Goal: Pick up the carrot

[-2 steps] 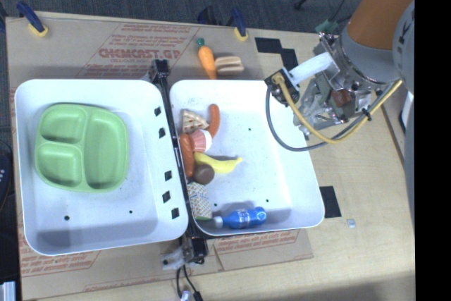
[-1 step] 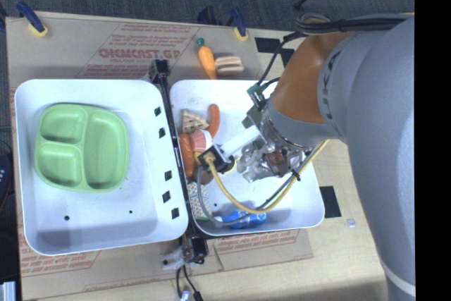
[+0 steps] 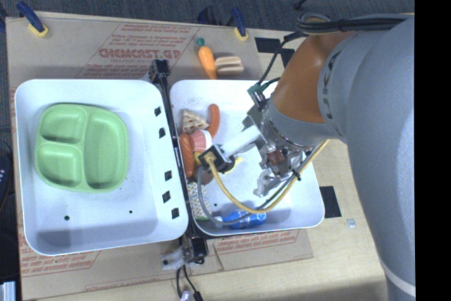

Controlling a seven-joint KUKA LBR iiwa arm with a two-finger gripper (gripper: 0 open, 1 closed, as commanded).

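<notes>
Where it lies on cardboard, the carrot is orange, green-tipped.

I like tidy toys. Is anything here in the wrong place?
Yes. The carrot lies outside both bins, on the cardboard just past the right bin's far edge, beside a small bun. The sausage sits inside that bin, so those two look left out.

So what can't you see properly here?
1. Right bin: the arm covers its right side in the camera view.
2. Blue thing in that bin: too small and blurry to name.
3. Food by its left wall: pieces overlap, hard to tell apart.
</notes>
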